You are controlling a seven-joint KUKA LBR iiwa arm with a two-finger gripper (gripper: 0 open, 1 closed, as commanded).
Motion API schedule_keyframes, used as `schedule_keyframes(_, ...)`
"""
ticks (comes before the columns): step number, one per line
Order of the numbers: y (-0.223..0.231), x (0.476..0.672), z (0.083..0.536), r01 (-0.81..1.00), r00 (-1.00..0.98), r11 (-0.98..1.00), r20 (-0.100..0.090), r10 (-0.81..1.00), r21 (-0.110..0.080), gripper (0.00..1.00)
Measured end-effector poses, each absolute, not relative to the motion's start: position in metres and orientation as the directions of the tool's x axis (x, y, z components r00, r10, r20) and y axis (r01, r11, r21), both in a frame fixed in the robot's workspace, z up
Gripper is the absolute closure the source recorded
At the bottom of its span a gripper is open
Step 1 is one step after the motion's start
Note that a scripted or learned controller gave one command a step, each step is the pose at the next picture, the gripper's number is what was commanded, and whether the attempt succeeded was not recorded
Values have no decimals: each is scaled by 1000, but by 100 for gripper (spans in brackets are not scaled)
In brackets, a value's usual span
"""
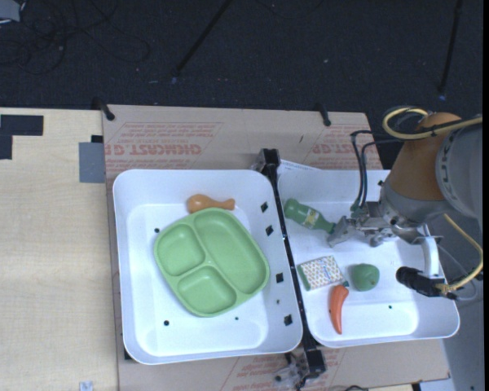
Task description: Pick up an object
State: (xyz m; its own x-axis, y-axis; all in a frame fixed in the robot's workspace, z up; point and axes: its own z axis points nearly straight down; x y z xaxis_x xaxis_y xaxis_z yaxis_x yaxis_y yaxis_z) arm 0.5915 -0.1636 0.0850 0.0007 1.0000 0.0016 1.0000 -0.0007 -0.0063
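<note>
Small green bottle (303, 215), lying tilted

1. Two bins sit side by side on the bench, the left bin (138, 316) touching the right bin (407, 324) along a shared divider.
2. In the left bin lies a divided plate (210, 261), roughly central.
3. A toy drumstick (209, 203) lies just behind the plate, touching or nearly touching its far rim.
4. In the right bin, a bottle (306, 216) lies on its side near the far left corner.
5. A small packet (319, 272) lies in front of the bottle, near the divider.
6. A round ball-like thing (363, 277) sits just right of the packet.
7. A carrot (338, 308) lies in front of both, between them.
8. The gripper (342, 231) is right of the bottle, behind the ball-like thing, low over the right bin.
</note>
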Motion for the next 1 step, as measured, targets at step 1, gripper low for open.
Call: schedule_keyframes(1,-164,592,97,1000,2,-2,2,1000,-5,100)
